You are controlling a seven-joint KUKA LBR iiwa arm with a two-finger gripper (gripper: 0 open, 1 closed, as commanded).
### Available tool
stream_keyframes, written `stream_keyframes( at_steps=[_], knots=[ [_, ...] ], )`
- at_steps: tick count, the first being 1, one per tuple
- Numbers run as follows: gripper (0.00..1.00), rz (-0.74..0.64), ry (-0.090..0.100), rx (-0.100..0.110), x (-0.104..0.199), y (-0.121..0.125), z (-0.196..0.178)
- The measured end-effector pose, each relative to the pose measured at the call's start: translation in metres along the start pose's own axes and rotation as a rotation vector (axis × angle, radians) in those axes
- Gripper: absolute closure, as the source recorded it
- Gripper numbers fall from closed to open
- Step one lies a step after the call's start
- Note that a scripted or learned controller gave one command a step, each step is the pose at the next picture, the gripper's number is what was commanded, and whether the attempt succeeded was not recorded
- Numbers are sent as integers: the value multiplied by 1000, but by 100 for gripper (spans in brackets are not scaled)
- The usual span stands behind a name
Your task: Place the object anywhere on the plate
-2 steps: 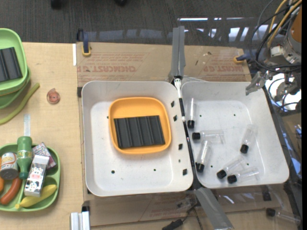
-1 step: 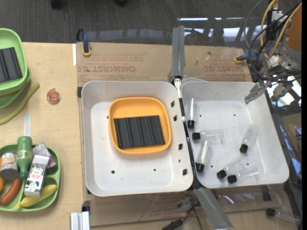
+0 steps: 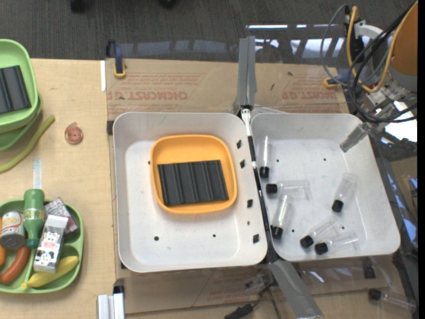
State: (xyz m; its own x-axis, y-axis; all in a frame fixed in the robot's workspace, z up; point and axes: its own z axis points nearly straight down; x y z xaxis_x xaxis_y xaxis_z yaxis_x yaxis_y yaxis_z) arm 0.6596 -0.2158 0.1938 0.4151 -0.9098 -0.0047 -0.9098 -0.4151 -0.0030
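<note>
An orange plate lies in the left bin, with a black ribbed pad covering its middle. Several clear tubes with black caps are scattered in the right bin: one along the left wall, one below it, one further down, one towards the right, and a pair near the front. My gripper hangs at the right bin's back right corner, above the bin floor and apart from every tube. Nothing shows in it.
A divider runs between the two bins. Left of the bins, a green tray holds toy food and a bottle, and a green bowl sits at the far left. Cables crowd the back right.
</note>
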Motion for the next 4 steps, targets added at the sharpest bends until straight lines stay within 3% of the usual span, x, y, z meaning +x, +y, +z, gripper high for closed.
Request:
stream_keyframes(
  at_steps=[2,3,4],
  knots=[
    [0,-693,2,-1,-50,-23,6],
    [0,-945,3,0,-9,-4,13],
    [0,-945,2,0,3,1,-6]
  ],
)
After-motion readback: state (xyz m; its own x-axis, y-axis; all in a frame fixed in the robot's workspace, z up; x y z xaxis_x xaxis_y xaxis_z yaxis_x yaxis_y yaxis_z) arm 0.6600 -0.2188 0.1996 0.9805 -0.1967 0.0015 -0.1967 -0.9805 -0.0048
